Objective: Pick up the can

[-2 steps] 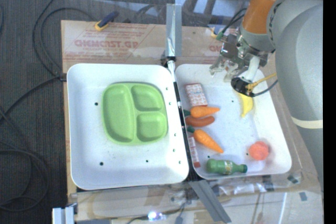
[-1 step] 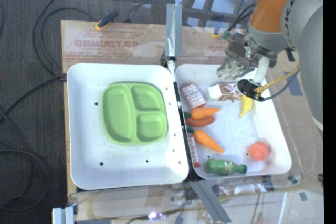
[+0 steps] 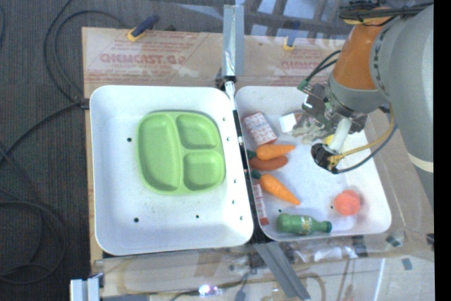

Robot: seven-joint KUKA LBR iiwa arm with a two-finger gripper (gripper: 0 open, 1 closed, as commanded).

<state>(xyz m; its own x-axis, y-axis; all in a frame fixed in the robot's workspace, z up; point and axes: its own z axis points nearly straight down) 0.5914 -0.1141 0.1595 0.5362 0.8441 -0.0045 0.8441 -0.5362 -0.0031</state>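
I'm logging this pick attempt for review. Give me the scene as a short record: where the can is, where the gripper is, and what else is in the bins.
can: lying on its side, upper left of the right bin
gripper: over the right bin's upper middle, right of the can and apart from it
can status: not picked up
near can: three carrots just below it
right bin, other: green bottle at the lower edge, orange ball lower right
left bin: holds a green divided tray
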